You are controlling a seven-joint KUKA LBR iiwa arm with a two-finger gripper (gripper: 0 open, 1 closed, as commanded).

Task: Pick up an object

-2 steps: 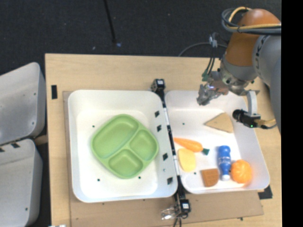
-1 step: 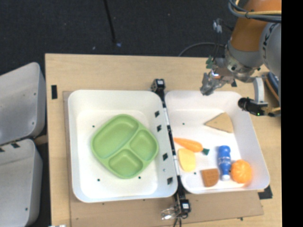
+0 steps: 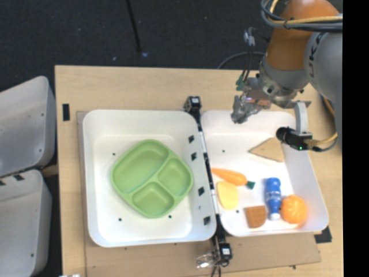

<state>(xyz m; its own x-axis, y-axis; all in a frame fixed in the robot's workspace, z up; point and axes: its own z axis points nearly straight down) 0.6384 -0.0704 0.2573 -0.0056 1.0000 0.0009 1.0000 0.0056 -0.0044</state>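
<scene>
On the wooden tabletop (image 3: 69, 91), the tool (image 3: 241, 113), its state impossible to tell, hangs over the right bin's (image 3: 314, 178) upper edge, while the carrot (image 3: 230, 176) lies below it toward lower frame, long axis left-right.

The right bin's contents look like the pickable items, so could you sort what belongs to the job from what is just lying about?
Job:
gripper
carrot
yellow piece
brown square
blue bottle
orange
tan wedge

Lying about:
green tray in left bin
</scene>
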